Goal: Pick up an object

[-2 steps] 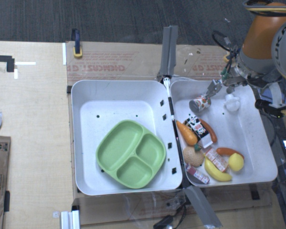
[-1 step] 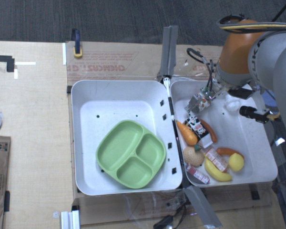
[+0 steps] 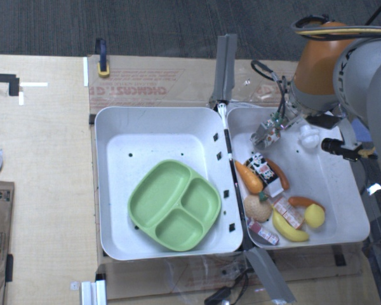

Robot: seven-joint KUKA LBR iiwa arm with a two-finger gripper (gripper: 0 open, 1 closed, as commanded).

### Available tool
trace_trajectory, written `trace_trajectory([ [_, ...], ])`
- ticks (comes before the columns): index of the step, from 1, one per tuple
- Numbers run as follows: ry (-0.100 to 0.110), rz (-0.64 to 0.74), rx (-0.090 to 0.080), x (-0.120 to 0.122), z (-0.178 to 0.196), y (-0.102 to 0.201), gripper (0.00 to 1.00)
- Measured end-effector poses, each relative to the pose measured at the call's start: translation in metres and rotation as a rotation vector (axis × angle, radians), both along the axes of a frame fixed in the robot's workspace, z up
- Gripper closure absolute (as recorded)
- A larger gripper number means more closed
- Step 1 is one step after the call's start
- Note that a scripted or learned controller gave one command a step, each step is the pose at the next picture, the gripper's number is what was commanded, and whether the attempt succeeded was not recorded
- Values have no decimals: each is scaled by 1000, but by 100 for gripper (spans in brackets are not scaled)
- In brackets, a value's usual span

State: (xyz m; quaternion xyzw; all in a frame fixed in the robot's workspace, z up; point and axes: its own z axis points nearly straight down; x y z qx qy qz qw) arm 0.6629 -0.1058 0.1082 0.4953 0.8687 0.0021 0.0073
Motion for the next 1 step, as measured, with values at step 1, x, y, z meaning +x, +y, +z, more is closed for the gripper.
trace_trajectory([
  [1, 13, -2, 2, -3, 84, 40, 100],
])
